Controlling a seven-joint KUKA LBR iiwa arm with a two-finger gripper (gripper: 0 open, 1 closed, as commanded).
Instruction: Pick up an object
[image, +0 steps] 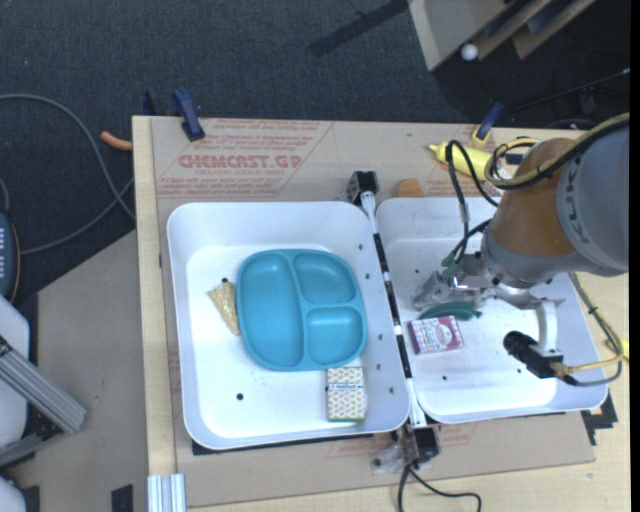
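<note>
"CHEMCAST GP" reads in red across the bench board (240, 160). The arm (560, 215) reaches into the right bin (480, 395), gripper (447, 288) low just above the pink packet (436, 333), whose label is unreadable. Its grip: can't tell from here.

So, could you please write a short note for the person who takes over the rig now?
Gripper: low in the right bin, just above the pink packet; whether it is open or shut is unclear, and no hold shows.
Left bin: blue tray, a tan packet at its left edge, a patterned box below it.
Done: nothing visibly lifted.
Left: grasp an object, probably the pink packet, and raise it.
</note>
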